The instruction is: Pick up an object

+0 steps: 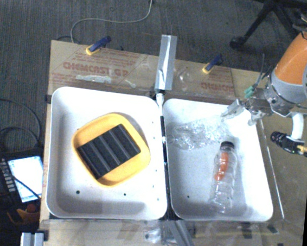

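Two fingers of the gripper (242, 109) stand slightly apart with nothing between them, above the right bin's (259, 210) far right corner. Below them lie crumpled clear plastic (196, 134) and a clear bottle (223, 176). A yellow tray (112, 148) fills the left bin (59, 191).

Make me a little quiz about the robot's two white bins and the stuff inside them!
1. True or false: the yellow tray lies in the left bin.
2. Which bin holds the clear bottle? A) left B) right
3. Fill in: the gripper hangs above the right bin's far ____ corner.

Key: 1 true. 2 B. 3 right.
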You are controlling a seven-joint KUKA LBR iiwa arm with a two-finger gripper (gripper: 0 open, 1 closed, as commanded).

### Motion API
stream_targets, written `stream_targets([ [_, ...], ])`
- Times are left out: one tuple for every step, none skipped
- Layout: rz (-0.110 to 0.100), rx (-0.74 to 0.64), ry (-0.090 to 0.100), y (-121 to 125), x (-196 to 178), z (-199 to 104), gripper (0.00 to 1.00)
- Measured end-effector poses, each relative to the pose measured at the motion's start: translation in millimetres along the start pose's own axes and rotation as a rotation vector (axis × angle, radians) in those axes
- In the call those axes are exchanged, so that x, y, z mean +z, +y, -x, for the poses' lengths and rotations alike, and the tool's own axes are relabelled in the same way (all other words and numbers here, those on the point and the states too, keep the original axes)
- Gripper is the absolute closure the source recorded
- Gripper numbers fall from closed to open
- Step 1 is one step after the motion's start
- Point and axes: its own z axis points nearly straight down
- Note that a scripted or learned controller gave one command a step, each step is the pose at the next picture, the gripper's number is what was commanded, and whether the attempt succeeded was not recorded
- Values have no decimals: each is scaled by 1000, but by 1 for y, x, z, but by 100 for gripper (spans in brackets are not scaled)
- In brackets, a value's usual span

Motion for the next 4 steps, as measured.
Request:
stream_targets([
  [9,-48,3,-22,94,13,0],
  [3,-286,-5,-41,-19,19,0],
  [4,-384,-1,-42,87,19,0],
  [11,-297,-7,-40,100,-3,0],
])
